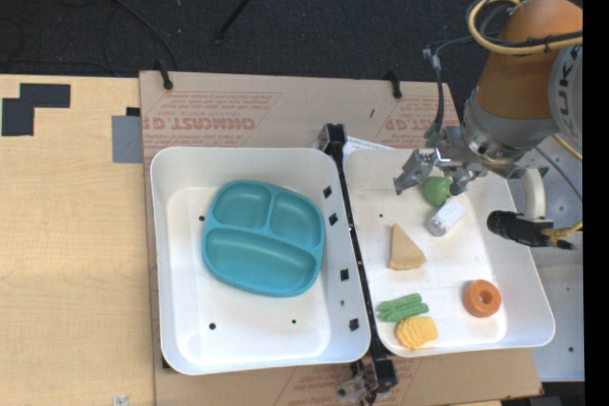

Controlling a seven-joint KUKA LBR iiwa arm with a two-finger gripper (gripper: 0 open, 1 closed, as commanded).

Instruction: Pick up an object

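Note:
My gripper (436,181) hovers over the far part of the right bin (533,319), its fingers spread apart and open. A small round green object (437,192) sits right under the gap between the fingers, and I cannot tell whether they touch it. Just in front of it a small white and grey cylinder (445,220) lies on the bin floor. A tan wedge (405,249) rests near the middle of the right bin. Nearer the front are a green pod-shaped piece (402,307), a yellow ridged piece (417,331) and an orange ring (482,298).
The left bin (181,338) holds a teal divided plate (264,237). A black divider (346,233) runs between the two bins. The bins rest on cardboard (238,114) on a wooden bench (67,252).

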